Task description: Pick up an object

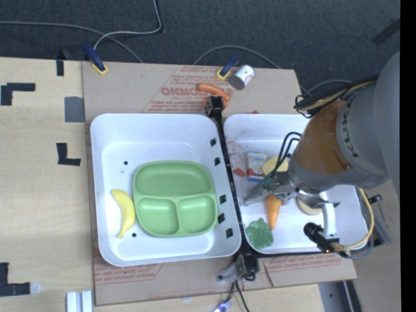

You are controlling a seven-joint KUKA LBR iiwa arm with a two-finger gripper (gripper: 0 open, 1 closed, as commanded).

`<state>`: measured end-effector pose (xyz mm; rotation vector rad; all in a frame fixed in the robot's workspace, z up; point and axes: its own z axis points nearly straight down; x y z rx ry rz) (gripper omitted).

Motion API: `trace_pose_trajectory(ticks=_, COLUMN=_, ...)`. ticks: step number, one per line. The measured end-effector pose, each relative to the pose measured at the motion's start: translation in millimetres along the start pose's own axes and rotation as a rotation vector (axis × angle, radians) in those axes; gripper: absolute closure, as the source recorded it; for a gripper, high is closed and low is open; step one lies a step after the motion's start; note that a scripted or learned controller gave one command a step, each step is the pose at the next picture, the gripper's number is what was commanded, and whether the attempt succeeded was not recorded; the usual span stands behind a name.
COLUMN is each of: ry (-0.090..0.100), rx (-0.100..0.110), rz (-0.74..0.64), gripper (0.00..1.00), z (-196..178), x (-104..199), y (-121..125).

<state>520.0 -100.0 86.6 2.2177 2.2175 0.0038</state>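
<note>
Counter carries two white bins. Arm hangs low over right bin. Left bin holds green divided tray, yellow banana just beside it. Tool sits among clutter; its opening cannot be told. Orange carrot lies just below tool; green leafy toy near front wall.

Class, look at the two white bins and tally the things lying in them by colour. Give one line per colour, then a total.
Green: 2, the plate and the leafy toy
Yellow: 1, the banana
Orange: 1, the carrot
Total: 4 clear items; the small clutter under the gripper is too hidden to count.
</note>
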Motion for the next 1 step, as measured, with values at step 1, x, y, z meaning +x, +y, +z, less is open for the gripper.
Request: trace_pose_trajectory(ticks=1, ry=-0.002, rx=0.0, rz=0.001, gripper=1.0, z=-9.7, x=-0.9, y=0.3)
